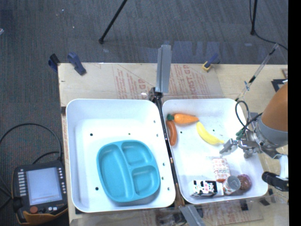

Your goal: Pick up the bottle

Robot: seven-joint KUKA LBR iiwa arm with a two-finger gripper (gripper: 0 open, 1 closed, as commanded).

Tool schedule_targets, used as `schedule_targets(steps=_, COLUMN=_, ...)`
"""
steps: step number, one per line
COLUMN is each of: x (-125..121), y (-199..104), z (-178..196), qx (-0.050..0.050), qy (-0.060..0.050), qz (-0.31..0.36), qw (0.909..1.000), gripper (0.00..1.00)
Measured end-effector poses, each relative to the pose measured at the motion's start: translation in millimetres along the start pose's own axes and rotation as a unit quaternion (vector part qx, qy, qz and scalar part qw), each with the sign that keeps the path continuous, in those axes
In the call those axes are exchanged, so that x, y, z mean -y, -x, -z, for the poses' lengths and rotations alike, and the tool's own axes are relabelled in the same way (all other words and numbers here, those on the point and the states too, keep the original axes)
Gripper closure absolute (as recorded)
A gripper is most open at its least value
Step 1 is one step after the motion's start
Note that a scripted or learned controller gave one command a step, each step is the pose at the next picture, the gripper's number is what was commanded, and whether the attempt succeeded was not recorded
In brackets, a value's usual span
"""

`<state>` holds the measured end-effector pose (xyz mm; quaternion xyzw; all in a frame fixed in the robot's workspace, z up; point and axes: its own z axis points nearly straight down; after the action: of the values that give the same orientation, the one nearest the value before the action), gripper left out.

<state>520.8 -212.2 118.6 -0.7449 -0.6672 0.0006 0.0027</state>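
Bottle (225, 175) lies lower right of frame, in right bin (214, 105), just beside brown ball (244, 182) and patterned carton (203, 187). Your pincer (233, 145) hovers above it, right edge, holding nothing; finger spread: cannot tell. Banana (208, 133), carrot (184, 118) farther up.

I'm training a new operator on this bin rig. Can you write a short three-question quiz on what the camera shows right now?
1. True or false: the blue divided tray lies in the right bin.
2. What lies nearest the banana: A carrot, B bottle, C tray?
3. Fill in: the gripper hangs over the ____ bin.

Key: 1 false, it lies in the left bin; 2 A; 3 right.
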Motion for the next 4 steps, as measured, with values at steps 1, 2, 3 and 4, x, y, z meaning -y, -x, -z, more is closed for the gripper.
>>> schedule_targets(steps=1, x=0, y=1, z=8, qx=-0.001, qy=-0.001, qz=-0.002, qw=1.0000, gripper=1.00)
schedule_targets(steps=2, x=-12, y=-34, z=-33, qx=0.000, qy=0.000, qz=-0.021, qw=0.9998, gripper=1.00)
schedule_targets(steps=3, x=-34, y=-47, z=97, qx=0.001, qy=0.000, qz=-0.105, qw=0.9945, gripper=1.00)
schedule_targets(steps=4, x=-99, y=-77, z=192, qx=0.002, qy=0.001, qz=0.045, qw=0.9990, gripper=1.00)
